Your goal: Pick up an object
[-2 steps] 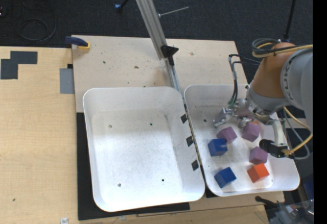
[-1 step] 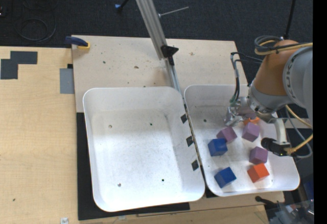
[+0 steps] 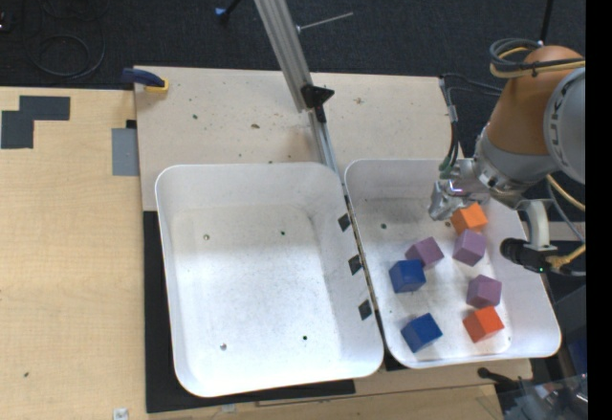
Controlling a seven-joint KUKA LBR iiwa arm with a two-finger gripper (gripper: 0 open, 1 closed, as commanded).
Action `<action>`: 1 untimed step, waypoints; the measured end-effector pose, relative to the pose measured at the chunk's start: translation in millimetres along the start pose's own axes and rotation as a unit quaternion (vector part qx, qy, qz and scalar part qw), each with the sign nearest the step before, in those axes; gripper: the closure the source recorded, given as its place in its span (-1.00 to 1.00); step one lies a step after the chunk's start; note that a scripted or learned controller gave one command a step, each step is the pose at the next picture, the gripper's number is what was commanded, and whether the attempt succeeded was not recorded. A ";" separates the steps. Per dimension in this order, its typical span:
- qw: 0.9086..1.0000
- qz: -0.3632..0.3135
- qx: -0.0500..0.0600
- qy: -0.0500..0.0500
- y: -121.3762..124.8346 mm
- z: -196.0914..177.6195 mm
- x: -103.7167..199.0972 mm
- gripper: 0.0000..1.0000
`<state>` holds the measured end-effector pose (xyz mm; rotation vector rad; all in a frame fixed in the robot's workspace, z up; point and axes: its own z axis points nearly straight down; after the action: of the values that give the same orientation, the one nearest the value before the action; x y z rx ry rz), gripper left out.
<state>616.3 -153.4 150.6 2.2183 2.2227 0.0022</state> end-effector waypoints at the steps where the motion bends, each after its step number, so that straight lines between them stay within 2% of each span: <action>1: 1.000 0.000 -0.001 -0.001 3.8 -58.9 -9.2 1.00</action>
<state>620.0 -162.6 209.5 2.2153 2.2218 0.0030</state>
